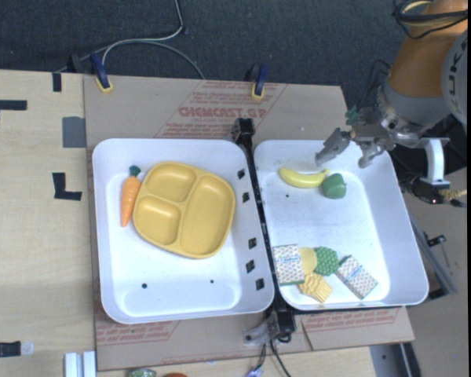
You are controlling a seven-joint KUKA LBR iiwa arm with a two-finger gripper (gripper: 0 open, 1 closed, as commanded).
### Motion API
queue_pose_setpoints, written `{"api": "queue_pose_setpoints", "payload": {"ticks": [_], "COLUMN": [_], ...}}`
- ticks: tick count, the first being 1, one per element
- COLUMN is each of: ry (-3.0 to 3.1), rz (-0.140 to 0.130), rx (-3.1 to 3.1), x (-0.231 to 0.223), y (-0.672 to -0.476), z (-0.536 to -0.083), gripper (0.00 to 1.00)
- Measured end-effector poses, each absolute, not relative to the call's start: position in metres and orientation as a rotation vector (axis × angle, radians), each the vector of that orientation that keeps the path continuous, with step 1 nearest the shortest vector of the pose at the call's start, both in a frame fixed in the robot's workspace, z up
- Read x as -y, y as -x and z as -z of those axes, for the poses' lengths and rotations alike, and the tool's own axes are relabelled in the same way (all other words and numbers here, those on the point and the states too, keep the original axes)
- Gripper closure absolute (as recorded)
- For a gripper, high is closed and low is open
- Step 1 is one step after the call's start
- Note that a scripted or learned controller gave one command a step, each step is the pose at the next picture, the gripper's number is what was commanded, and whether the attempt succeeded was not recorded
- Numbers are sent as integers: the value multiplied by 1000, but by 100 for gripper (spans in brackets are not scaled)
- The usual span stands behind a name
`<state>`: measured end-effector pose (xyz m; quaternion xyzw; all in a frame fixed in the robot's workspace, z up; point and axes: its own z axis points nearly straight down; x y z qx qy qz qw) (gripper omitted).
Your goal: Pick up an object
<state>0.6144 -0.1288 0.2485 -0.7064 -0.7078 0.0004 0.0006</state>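
Bench (31, 210): pale wood with black tape marks, a cardboard sheet clamped under the bins; its near edge is cut off at the bottom of the view.
Arm (428, 53): grey with an orange band, entering from the right; its upper part is cut off by the top and right edges.
Left bin (173, 301): holds a yellow divided plate (184, 209) and a toy carrot (128, 199) touching the plate's left rim.
Right bin (396, 234): far right corner is hidden under the wrist.
Gripper (347, 154): above the right bin's far edge, fingers spread apart, nothing between them.
Banana (302, 178): far part of the right bin, near the gripper, touching a green piece (334, 186) too small to identify.
Small items (323, 272): clustered at the bin's near side, packets and a green-and-yellow piece, overlapping and hard to separate.
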Motion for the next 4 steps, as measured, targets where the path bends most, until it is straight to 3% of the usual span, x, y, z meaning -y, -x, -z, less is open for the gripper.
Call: {"api": "queue_pose_setpoints", "payload": {"ticks": [1,2,3,4], "ry": [2217,2220,2213,2220], "rz": [-3,0,-8,-13], "rx": [2222,2225,2215,2216], "x": [125,97,107,98], "y": [-650,-640,-667,-666], "z": [-163,-86,-85,-84], "gripper": [0,0,0,0]}}
